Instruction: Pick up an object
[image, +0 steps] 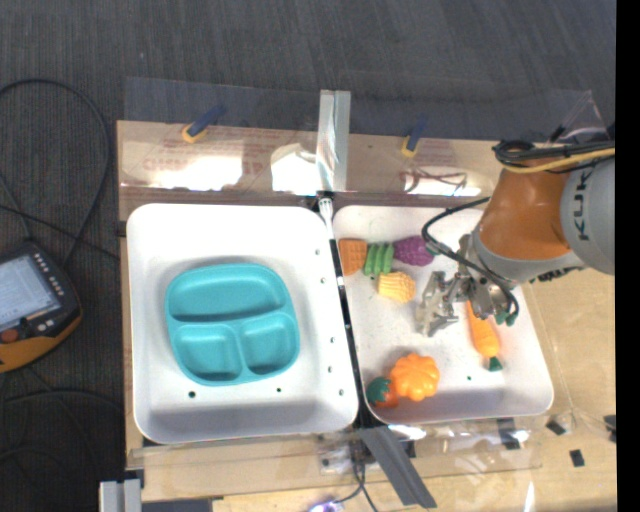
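We look down on a wooden table set on dark carpet, with two white bins side by side and a black cable looping over the floor to the left of them. The right bin serves as our landmark. Its lower left corner holds an orange pumpkin with a small red-and-green piece touching it, and bare white floor lies between the pumpkin and the bin's right wall. Along its upper left we see an orange piece, a green ribbed piece, a purple piece and a yellow corn cob, close together. An orange carrot lies toward the right wall, just beside the gripper, which hangs low over the bin's middle. We cannot tell whether its jaws are spread or pressed together; the metal parts blur into one another, and nothing shows plainly between them. The arm is cut off at the edge. Left of the right bin, the left bin holds a teal divided tray.
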